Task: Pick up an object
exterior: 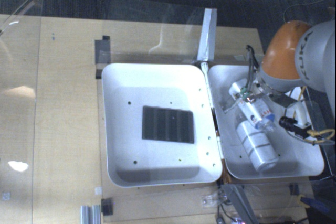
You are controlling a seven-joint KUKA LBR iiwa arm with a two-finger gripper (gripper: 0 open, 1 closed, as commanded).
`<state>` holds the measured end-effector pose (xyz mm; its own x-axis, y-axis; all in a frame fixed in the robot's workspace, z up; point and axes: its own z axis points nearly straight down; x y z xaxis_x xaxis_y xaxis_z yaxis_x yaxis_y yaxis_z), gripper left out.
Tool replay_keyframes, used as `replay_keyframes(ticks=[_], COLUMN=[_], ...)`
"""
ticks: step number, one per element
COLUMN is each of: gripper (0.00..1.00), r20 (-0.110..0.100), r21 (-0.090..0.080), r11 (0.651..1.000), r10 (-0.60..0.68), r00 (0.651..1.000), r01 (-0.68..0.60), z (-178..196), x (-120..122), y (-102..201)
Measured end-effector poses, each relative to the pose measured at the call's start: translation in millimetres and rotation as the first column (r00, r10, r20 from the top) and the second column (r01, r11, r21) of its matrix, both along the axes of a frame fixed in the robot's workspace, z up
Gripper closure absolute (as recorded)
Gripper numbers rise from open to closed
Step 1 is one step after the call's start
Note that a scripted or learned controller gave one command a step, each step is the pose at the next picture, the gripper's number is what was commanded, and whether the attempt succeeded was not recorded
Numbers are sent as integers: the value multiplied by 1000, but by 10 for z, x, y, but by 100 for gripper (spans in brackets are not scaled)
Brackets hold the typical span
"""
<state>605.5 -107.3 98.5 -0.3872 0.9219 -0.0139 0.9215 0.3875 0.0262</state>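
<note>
My gripper (244,94) hangs low over the back part of the right bin (310,165), below the orange band (286,55) of the arm. Just in front of it lies a pale, bottle-like object (260,112) with blue marks, touching or nearly touching the gripper. A silver cylinder (257,147) lies on its side next to that, toward the bin's front. A dark ridged rectangle (168,124) lies flat in the middle of the left bin (118,92). I see nothing clearly held.
A ridge (212,123) where the two bins' walls meet runs between them. Black cables (296,128) trail across the right bin's right side. A metal post (207,34) stands behind the bins. Tan bench (52,113) lies to the left.
</note>
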Motion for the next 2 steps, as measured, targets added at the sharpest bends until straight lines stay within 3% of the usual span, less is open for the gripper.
replay_keyframes(ticks=[1,2], gripper=[0,0], r20=[15,-13], r21=[-1,-2], r11=[1000,1000], r10=[-19,17], r00=[1000,1000], r01=[20,-17], z=[44,-85], x=[-323,-463], y=[-209,-665])
